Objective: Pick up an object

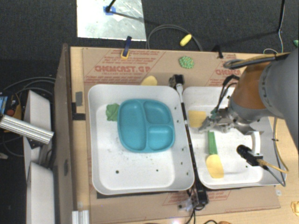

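Arm reaches in from the right, gripper (211, 124) down in the right bin (243, 178) — can't tell whether the fingers are spread or pressed together. Just below it a green stick (212, 143) lies on the bin floor, a yellow piece (215, 166) at its lower end, another yellow block (196, 118) just left of the gripper. Left bin (135, 183) carries a blue divided plate (145, 125) with a green scrap (112, 111) at its left edge.

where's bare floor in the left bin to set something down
Free: left bin floor below the blue divided tray, toward the near wall, plus a narrower strip above the tray. Crowded: mid-left, where the green piece touches the tray's edge.
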{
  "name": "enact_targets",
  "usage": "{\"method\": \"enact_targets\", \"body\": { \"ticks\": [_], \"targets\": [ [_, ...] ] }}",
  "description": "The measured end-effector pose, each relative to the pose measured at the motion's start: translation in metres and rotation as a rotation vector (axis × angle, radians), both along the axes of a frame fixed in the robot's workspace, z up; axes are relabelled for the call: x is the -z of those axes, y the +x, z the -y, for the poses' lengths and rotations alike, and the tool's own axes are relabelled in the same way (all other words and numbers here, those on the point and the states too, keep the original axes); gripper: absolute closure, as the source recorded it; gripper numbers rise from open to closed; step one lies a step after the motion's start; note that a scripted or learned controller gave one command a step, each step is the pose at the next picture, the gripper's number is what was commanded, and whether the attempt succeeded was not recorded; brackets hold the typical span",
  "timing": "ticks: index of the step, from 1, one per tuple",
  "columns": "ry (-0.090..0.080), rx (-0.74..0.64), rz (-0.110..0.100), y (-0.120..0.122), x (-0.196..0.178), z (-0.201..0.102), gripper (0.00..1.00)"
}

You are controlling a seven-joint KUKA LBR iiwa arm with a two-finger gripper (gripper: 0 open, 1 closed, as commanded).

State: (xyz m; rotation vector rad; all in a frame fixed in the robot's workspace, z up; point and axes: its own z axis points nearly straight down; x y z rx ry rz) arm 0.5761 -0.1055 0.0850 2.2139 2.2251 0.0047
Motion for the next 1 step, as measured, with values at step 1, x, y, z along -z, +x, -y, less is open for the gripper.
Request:
{"method": "enact_targets", "body": {
  "ticks": [1],
  "targets": [
    [0.001,0.005,-0.008,-0.0499,0.0015,-0.0083,0.0]
  ]
}}
